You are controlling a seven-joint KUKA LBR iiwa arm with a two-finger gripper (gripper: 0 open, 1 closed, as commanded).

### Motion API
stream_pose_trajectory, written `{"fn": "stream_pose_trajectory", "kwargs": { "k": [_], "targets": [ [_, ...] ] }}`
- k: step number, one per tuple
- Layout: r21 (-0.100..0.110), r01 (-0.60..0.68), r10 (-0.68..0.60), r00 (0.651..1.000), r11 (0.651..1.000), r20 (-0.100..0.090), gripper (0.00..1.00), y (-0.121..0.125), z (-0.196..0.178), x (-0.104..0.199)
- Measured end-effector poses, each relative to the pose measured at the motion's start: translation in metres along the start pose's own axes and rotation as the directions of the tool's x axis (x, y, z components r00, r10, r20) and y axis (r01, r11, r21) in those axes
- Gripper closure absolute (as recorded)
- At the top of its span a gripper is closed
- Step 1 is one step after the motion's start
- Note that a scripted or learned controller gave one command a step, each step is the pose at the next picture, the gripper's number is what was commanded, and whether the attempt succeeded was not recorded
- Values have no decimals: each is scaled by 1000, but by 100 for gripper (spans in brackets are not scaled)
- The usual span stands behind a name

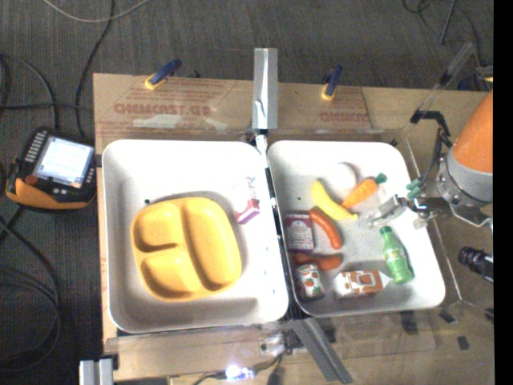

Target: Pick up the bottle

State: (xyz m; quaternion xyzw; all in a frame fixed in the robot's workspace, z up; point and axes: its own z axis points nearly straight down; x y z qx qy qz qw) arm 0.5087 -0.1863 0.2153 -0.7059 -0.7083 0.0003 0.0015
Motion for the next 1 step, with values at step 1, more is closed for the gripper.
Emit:
{"fn": "stream_pose_trajectory", "kwargs": {
  "k": [1],
  "targets": [
    [1, -36, 36, 999, 999, -5, 0, -24, 114, -26]
  ]
}}
